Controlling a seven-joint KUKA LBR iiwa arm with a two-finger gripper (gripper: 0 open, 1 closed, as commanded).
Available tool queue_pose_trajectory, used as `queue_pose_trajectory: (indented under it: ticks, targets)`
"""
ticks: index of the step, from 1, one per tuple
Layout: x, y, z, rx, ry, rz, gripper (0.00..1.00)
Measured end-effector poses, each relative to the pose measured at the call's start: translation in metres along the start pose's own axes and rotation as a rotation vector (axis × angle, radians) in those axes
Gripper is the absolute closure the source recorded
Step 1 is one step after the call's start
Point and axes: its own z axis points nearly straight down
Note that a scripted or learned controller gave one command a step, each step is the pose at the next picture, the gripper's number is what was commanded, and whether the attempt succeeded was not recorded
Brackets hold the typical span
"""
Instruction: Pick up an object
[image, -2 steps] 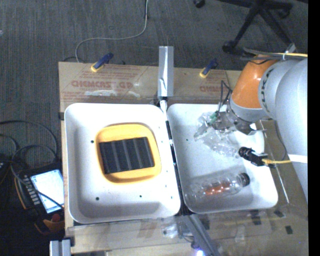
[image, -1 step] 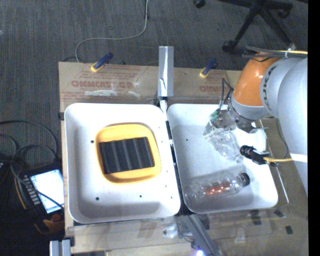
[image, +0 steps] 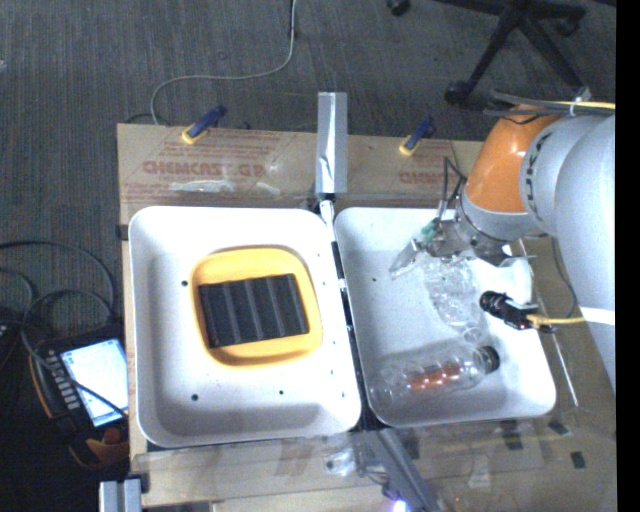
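Likely easiest pick: clear plastic bottle (image: 437, 373) lying on its side at the right bin's (image: 370, 300) front, light, slick, crushable; grab mid-body. End effector (image: 440, 240) hovers over crumpled clear plastic (image: 450, 285); grip state cannot be told.

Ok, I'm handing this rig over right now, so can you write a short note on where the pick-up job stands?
Gripper: low over the far part of the right bin, at a crumpled clear plastic item; finger state and hold can't be judged.
Things: a clear plastic bottle lies on its side near the right bin's front wall. A yellow tray with a dark ribbed insert sits in the left bin.
Done: no pick confirmed.
Left: grasp and lift one object.
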Motion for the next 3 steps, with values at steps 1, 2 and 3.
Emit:
queue_pose_trajectory:
  ticks: [1,2,3]
  targets:
    - [-0.042,-0.039,0.01,-0.001,0.008,-0.034,0.0]
    - [-0.039,-0.087,0.009,-0.006,0.004,-0.107,0.0]
    - [-0.037,-0.032,0.011,-0.002,0.004,-0.032,0.0]
